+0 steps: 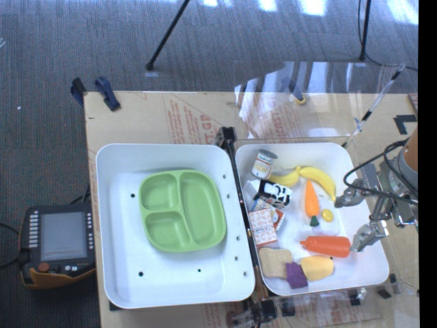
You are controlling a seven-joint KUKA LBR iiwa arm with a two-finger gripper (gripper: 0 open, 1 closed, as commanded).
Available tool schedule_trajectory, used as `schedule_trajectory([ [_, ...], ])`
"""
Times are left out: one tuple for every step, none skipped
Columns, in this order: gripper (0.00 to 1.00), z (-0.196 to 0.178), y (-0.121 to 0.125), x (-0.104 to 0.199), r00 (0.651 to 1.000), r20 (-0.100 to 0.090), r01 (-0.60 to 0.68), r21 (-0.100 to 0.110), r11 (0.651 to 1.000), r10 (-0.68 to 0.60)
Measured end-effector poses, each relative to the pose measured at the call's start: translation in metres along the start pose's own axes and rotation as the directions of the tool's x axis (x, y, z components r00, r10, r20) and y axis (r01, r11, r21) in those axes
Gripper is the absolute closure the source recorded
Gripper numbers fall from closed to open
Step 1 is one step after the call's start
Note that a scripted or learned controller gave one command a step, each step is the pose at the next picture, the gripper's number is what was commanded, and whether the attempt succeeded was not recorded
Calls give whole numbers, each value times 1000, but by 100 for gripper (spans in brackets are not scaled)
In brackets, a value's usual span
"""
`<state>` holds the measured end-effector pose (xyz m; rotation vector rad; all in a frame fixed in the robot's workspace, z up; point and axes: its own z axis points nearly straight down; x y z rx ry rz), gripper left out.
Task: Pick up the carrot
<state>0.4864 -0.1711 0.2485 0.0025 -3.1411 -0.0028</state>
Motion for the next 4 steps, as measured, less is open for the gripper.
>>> schedule_trajectory([
  [0,163,7,-46,976,-1,-218,0,976,218],
  [0,160,-2,-109,836,4,-548,0,836,548],
  [100,150,2,-111,841,4,-541,-1,841,541],
  [100,100,46,-118,673,4,-739,-2,673,739],
])
